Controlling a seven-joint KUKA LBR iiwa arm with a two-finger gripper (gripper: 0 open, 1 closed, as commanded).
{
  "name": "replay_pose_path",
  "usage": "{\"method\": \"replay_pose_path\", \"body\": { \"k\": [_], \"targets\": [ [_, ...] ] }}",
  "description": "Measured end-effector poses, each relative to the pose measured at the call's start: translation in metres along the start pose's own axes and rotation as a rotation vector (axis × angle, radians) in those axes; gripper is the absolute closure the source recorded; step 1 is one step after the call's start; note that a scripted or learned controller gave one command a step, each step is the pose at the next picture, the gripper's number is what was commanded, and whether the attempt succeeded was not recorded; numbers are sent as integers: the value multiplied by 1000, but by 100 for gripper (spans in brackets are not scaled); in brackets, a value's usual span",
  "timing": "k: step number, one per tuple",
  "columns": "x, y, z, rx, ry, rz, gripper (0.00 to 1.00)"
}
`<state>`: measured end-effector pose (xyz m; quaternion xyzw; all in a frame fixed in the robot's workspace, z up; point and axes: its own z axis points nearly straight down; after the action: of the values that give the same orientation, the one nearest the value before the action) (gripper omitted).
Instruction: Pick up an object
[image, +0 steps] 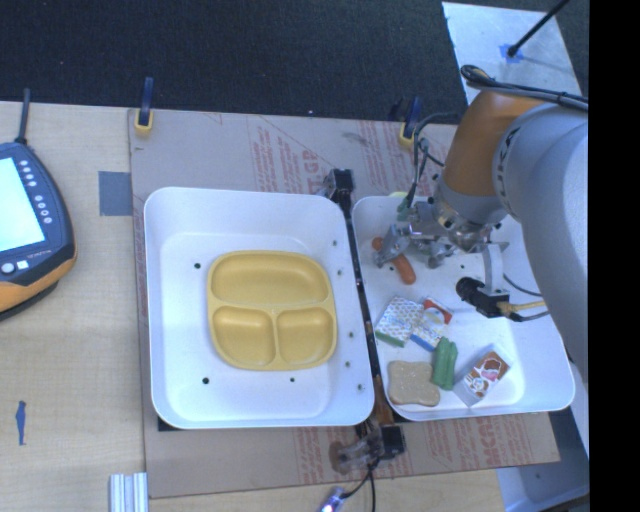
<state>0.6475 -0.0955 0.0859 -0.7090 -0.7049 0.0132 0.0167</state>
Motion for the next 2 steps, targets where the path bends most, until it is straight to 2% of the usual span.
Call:
{"method": "replay_pose_path", "body": {
  "k": [1,2],
  "targets": [
    [-9,0,0,2,4,-3,0],
    [0,-1,-5,-8,-2,-2,0]
  ]
}}
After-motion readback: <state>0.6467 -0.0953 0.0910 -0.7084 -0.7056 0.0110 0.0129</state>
